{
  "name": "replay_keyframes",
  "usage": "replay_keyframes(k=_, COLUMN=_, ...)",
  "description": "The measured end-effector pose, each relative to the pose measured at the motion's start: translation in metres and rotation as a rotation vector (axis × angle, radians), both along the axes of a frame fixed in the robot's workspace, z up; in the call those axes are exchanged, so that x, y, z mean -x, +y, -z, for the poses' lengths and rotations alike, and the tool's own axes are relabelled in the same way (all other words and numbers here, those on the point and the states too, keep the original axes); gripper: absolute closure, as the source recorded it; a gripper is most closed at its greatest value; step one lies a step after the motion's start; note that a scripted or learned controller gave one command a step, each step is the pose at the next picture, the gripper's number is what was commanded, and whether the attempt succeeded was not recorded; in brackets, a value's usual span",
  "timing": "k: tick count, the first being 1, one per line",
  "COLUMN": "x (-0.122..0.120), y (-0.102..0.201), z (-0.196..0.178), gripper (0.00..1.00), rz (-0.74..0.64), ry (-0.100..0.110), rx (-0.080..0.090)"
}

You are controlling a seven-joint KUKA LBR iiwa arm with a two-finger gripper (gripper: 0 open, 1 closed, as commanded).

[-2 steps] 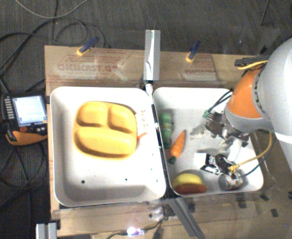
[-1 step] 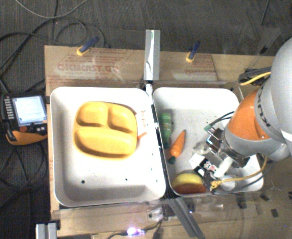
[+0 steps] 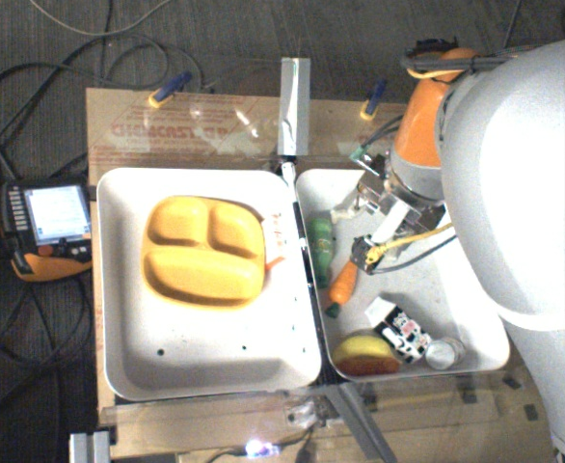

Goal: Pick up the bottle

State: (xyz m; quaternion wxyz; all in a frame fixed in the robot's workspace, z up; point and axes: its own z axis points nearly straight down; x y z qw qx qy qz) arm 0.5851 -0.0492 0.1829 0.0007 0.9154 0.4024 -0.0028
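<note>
Fruit point(image 3: 364, 353): yellow-red, at the near wall of the right bin point(image 3: 427, 292); kind unclear.
Carton point(image 3: 399, 332): black and white, tilted, touching the fruit; print unreadable.
Can point(image 3: 441, 355): silvery round top beside the carton; body hidden.
Carrot point(image 3: 342, 283): slanted, green end nearer.
Tray point(image 3: 205, 251): yellow, in the left bin point(image 3: 138, 355).
Bottle point(image 3: 319, 243): green, lying along the right bin's left wall, long axis near-to-far; cap end hard to make out.
Jaws: above the right bin's far half, right of the bottle, apart from it; opening cannot be told.
</note>
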Motion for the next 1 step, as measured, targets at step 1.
replay_keyframes(k=1, x=-0.0565, y=0.0321, z=0.0006, gripper=0.00, rz=-0.054, ry=0.001, rx=0.002)
